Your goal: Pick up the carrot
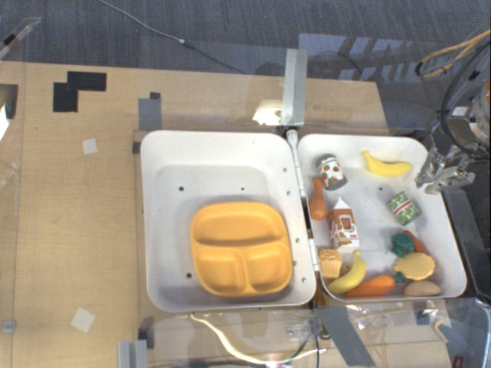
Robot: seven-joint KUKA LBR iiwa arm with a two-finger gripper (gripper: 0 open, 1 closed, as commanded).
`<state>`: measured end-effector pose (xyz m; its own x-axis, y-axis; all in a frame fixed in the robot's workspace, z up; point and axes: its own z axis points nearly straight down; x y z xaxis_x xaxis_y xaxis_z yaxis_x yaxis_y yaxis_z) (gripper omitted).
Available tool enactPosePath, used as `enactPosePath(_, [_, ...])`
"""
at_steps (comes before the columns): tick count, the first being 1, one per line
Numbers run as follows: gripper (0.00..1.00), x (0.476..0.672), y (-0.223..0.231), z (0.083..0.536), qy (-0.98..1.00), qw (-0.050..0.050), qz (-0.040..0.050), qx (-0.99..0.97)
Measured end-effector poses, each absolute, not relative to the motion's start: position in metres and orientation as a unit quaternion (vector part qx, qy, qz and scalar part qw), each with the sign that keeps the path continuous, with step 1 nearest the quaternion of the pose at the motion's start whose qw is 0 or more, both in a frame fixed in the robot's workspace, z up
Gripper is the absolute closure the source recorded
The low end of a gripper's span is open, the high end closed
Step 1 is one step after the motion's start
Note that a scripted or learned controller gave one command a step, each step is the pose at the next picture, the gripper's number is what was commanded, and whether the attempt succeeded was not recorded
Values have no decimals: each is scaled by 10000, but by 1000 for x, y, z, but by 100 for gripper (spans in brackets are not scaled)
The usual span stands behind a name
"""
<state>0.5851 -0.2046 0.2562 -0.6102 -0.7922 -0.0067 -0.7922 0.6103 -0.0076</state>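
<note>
The carrot is a long orange piece with a small green top. It lies along the near wall of the right bin, between a yellow banana and a tan potato-like piece. My gripper hangs over the right rim of that bin at about mid-height, well away from the carrot and up to its right. Nothing shows in its grasp.
The right bin also holds a second banana, a small can, a green can, a milk carton, a drumstick, a dark green piece and a yellow disc. A yellow divided plate sits in the left bin.
</note>
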Motion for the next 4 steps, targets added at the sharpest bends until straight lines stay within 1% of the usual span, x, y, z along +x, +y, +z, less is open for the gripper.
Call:
enactPosePath(1, [100, 637, -204, 307, 7752, 56, -42, -6316])
enactPosePath(2, [100, 670, -204, 269, 7182, 44, -19, -6958])
enactPosePath(3, [100, 670, -204, 242, 6378, 33, -18, -7702])
enactPosePath(4, [100, 577, -195, 196, 6048, 15, 1, -7964])
